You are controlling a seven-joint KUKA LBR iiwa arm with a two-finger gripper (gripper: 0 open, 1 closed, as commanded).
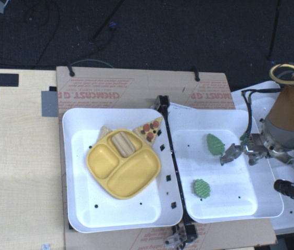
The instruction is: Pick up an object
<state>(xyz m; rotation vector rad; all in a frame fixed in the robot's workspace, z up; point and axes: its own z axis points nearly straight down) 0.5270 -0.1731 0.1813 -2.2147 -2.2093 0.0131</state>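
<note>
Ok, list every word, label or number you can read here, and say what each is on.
"CHEMCAST GP", red print seen upside down, on the brown board behind the left bin.
The same red print repeats on the board behind the right bin, too blurred to confirm letter by letter.
Faint red print on the board's front edge is too small to read.
No text is legible on the yellow tray or the bins.

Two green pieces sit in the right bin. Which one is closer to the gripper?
The upper green piece, near the bin's far side, just left of the gripper. The lower green piece lies farther off, toward the bin's near edge.
</note>
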